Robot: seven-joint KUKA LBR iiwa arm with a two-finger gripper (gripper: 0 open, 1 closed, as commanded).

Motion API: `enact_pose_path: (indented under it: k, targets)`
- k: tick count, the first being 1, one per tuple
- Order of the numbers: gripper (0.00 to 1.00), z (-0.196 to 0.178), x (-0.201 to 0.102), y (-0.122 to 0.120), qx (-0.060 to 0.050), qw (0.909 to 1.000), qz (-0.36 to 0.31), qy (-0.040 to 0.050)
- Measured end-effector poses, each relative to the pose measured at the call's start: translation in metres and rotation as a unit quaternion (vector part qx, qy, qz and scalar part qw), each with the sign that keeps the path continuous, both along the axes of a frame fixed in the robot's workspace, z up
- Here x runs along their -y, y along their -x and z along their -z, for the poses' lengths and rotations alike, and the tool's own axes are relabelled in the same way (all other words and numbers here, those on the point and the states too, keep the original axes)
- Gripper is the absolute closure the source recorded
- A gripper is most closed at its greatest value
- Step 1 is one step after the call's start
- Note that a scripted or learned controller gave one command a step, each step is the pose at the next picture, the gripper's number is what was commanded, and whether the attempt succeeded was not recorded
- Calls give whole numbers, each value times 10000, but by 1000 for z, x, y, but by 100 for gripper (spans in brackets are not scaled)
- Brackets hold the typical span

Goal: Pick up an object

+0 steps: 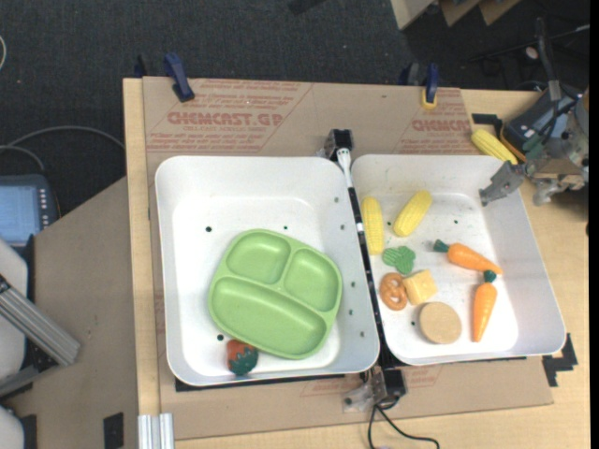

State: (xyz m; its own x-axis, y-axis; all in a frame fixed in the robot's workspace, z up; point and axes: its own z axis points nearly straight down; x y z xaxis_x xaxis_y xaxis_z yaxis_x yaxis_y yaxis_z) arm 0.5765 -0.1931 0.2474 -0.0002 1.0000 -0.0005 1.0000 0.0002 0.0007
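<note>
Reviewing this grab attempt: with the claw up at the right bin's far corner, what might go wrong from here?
1. The broccoli, pretzel, cheese block and round cracker crowd together, so a descent there may nudge neighbours or pinch two.
2. The claw sits at the right bin's rim; dropping straight down could clip it.
3. The two carrots taper and might slip out.

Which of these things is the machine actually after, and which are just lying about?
Could be picked: corn cobs, carrots, broccoli, pretzel, cheese, round biscuit, strawberry, green plate.

Just there: blue clamps, cardboard base, white bins.
</note>
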Motion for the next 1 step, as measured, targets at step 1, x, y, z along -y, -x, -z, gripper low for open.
enact_pose_path:
  k: [1]
  targets:
    - [0, 131, -16, -50, -18, 10000, -15, -12]
